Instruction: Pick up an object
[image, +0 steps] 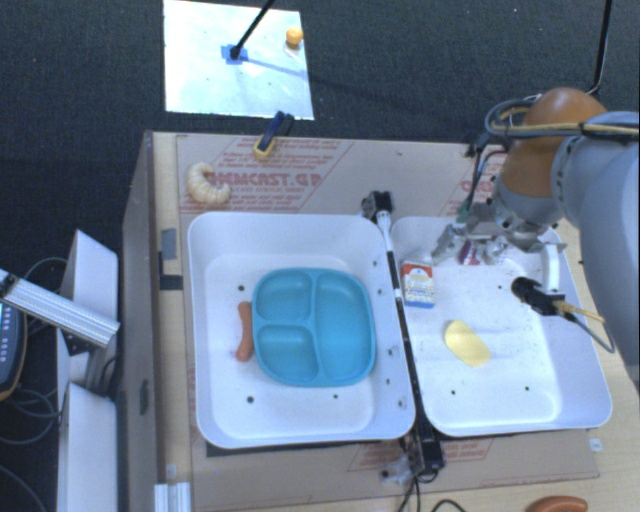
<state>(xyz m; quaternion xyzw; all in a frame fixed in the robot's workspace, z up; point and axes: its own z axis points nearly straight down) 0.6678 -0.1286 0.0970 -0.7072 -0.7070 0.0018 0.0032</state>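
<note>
No object has yet been taken. The nearest candidates lie in the right bin (520, 395): a small carton (417, 283) standing against the bin's left wall, and a flat yellow piece (466, 343) lying free near the middle. The gripper (472, 248) is seen low over the bin's far end, near the carton but apart from it. Nothing can be seen held in it, and how far it is open cannot be told. The yellow piece is judged the easier target, since room is left on all sides. The carton's wall side should be avoided, and a centred, vertical descent is advised.
</note>
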